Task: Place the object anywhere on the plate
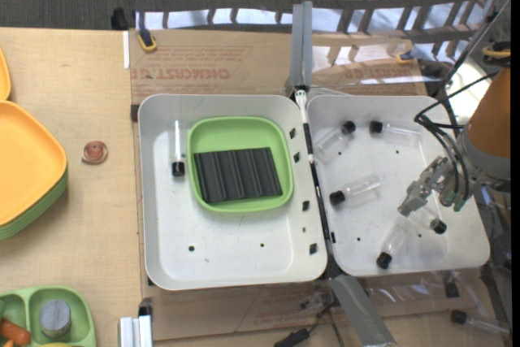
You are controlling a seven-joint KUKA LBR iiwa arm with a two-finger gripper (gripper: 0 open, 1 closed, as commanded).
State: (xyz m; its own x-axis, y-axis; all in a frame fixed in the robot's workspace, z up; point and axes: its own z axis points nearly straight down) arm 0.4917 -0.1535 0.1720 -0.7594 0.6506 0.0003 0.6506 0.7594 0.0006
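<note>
Where hand [417, 199] hovers, grip state unclear: clear black-capped tube [406, 235] beneath; green plate [280, 134] left.

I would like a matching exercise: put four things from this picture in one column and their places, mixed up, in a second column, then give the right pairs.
Things
1. green plate
2. gripper
3. red cap
4. dark ridged block

Places
A. on the wooden bench, left of the bins
B. in the left bin
C. lying on the plate
D. over the right bin, among the clear tubes

Pairs: 1-B, 2-D, 3-A, 4-C
</note>
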